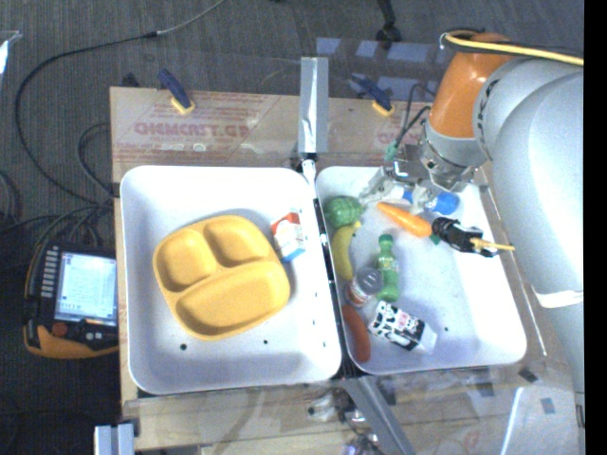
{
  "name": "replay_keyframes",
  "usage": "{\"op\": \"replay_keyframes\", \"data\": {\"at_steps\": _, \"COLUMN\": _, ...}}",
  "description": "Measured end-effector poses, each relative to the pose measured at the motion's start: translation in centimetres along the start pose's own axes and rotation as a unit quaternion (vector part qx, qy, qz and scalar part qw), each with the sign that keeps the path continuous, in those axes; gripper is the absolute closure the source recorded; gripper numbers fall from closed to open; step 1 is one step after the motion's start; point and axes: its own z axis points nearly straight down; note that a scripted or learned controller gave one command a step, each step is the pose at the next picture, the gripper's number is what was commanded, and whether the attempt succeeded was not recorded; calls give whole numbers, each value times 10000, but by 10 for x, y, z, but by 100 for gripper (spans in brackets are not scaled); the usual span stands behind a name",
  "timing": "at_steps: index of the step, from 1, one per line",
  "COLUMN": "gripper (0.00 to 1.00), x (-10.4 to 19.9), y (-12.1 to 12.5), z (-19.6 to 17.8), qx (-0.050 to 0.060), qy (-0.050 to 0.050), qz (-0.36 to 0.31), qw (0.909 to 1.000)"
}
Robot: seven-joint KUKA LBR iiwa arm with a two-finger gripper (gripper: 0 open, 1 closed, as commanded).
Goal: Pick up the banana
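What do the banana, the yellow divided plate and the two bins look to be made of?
Banana: probably moulded plastic, a toy; even yellow, smooth skin, though it is small in the camera view.
Yellow divided plate: likely hard plastic, semi-gloss; uniform colour, rounded moulded compartments.
Left bin and right bin: seemingly thin white plastic with rounded corners and soft reflections; could be coated metal.
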Motion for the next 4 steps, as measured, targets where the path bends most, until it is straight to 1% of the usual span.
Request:
{"op": "replay_keyframes", "data": {"at_steps": 1, "gripper": 0, "x": 15, "y": -30, "z": 34, "qx": -114, "qy": -38, "qz": 546, "qw": 9984}}
{"op": "replay_keyframes", "data": {"at_steps": 2, "gripper": 0, "x": 19, "y": -69, "z": 34, "qx": -120, "qy": -24, "qz": 327, "qw": 9994}}
{"op": "replay_keyframes", "data": {"at_steps": 3, "gripper": 100, "x": 19, "y": -68, "z": 24, "qx": -125, "qy": -6, "qz": 331, "qw": 9994}}
{"op": "replay_keyframes", "data": {"at_steps": 4, "gripper": 0, "x": 16, "y": -68, "z": 23, "qx": -132, "qy": -33, "qz": 345, "qw": 9993}}
